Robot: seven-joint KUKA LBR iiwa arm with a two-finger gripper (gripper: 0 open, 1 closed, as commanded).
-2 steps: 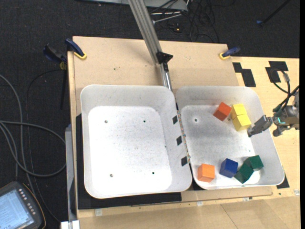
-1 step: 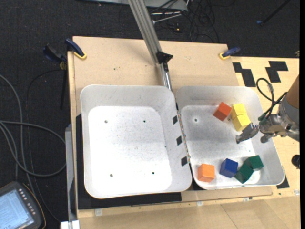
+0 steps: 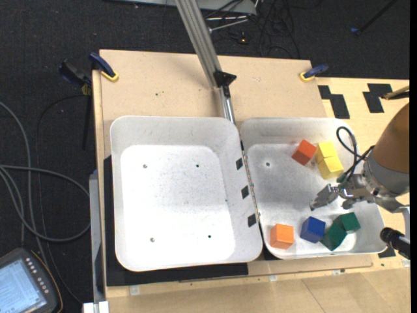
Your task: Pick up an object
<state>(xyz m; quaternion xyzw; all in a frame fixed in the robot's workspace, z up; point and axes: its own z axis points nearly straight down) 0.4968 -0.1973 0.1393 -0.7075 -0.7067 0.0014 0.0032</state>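
Hand (image 3: 324, 199) low over right bin (image 3: 273, 135)

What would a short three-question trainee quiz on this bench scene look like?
1. True or false: all the blocks lie in the right bin.
2. Which block lies nearest the left bin? A) yellow block B) blue block C) lower orange block
3. Fill in: the claw hovers between the yellow block and the ____ block.

Key:
1. True.
2. C, the lower orange block.
3. Blue; the blue block sits just below the claw.
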